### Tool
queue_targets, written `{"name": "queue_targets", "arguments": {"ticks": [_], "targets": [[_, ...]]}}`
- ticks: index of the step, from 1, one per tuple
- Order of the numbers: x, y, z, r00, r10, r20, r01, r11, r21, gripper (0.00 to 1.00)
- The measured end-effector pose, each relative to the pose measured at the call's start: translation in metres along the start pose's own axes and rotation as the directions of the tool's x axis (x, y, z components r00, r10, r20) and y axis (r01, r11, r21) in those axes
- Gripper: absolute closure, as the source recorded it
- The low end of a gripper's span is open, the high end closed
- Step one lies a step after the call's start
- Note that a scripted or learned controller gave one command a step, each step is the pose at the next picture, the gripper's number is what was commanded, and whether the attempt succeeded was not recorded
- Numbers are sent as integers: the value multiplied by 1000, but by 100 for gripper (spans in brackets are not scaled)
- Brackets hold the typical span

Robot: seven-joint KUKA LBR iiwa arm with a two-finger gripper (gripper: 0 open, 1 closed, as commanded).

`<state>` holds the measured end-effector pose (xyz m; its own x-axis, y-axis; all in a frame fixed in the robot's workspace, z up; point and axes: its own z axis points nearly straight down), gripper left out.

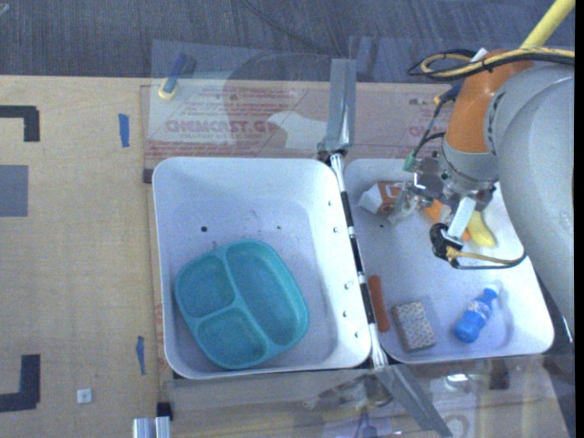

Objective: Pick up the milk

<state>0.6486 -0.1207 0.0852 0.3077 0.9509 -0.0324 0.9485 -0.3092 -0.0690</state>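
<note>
**Pincer low over the back of the right bin, near the milk**

In the right bin (529,336), the nearest things are a blue bottle (475,316) and a patterned sponge (414,324). Farther back from them, the pincer (427,197) hangs low; whether it is wide or narrow, I cannot tell. The milk (385,197), a small carton, lies just left of it.

Dark grey carpet floor (137,16) beyond tan bench top (73,245); blue tape marks (123,130).
</note>
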Motion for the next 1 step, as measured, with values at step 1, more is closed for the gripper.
{"name": "queue_targets", "arguments": {"ticks": [1], "targets": [[4,-2,0,995,99,2,-99,995,13,0]]}}
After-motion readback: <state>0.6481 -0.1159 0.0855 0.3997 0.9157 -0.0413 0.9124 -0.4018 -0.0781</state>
